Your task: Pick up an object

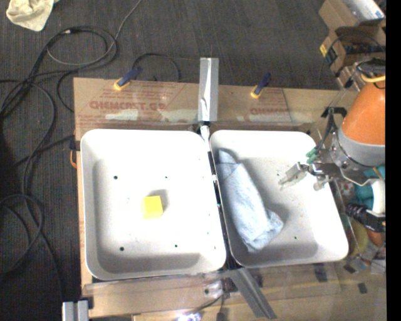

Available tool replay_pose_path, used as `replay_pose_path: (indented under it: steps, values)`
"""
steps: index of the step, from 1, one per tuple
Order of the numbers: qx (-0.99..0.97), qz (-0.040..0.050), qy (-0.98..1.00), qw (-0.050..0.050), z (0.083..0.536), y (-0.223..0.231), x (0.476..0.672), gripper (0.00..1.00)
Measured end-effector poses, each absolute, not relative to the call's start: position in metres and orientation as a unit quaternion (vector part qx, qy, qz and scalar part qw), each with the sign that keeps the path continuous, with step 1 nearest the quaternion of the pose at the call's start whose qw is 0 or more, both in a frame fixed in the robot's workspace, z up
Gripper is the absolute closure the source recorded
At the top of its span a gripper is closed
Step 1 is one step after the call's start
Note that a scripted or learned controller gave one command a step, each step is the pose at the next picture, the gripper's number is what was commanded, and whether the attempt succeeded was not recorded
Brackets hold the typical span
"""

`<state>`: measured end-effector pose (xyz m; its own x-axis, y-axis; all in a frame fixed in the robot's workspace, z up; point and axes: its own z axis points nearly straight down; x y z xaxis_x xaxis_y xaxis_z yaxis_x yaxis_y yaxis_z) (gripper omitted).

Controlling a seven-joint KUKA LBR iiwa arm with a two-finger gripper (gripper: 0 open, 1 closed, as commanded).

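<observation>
Saw two shallow white bins side by side on the tabletop (pixel 182 103). Found a small yellow block (pixel 153 206) lying flat near the middle of the left bin (pixel 94 150), apart from every wall. Found a pale blue cloth (pixel 249 202) crumpled lengthwise along the left side of the right bin (pixel 313 241), running from near the far left corner toward the middle of the near side, bunched thicker at the near end. Spotted the gripper (pixel 289 178) hovering over the right part of the right bin, near its right wall, pointing left toward the cloth but apart from it. Could make out one pale finger (pixel 292 175) slanting left and downward; could not tell whether spread or pressed together. Noticed nothing between the fingers. Traced the arm (pixel 366 122) back to the right, orange band above the grey wrist. Noted a metal post (pixel 208 91) standing behind the seam between the bins, two blue and yellow clamps (pixel 127 78) along the far edge, black cables (pixel 37 94) looping on the dark floor (pixel 37 263) to the left, and a crumpled rag (pixel 30 12) at the far left corner.
</observation>
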<state>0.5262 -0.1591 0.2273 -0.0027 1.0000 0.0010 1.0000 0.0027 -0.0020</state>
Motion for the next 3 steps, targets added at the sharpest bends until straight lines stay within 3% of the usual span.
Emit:
replay_pose_path:
  steps: [1, 2, 3]
  values:
    - [-0.672, 0.0008, -0.740, 0.001, 0.196, -0.164, 0.529, 0.00]
    - [-0.567, -0.0012, -0.824, -0.002, 0.095, -0.164, 0.540, 0.00]
    - [-0.534, -0.0036, -0.846, -0.008, 0.092, -0.107, 0.612, 0.00]
